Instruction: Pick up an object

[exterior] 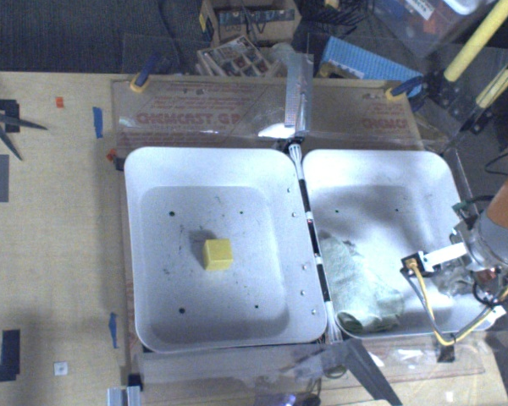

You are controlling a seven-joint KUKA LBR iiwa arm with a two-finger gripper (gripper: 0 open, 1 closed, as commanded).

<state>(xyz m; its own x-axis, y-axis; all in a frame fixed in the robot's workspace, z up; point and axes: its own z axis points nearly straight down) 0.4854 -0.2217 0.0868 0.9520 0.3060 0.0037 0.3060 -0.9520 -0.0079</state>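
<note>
a small yellow block [218, 254] lay alone near the middle of the left bin [144, 227], well apart from every wall. in the right bin [381, 176] a pale green cloth [356, 282] lay crumpled along the left wall, its lower end rolled up at the front edge. at the far right the tool [478, 265] hung over that bin's right side, apart from the cloth and far from the block. whether it was wide or narrow could not be told, since it was partly cut off by the frame, and nothing showed in its hold.

the risks, as i judged them: a descent from where the tool hung would probably have met bare bin floor or the rim and closed on nothing. on the cloth, a pinch might have caught only a loose fold, which could slip out on the lift. the block, on a smooth floor, could have been nudged aside by an off-centre approach, and the divider [309, 227] lay in the path across.
</note>
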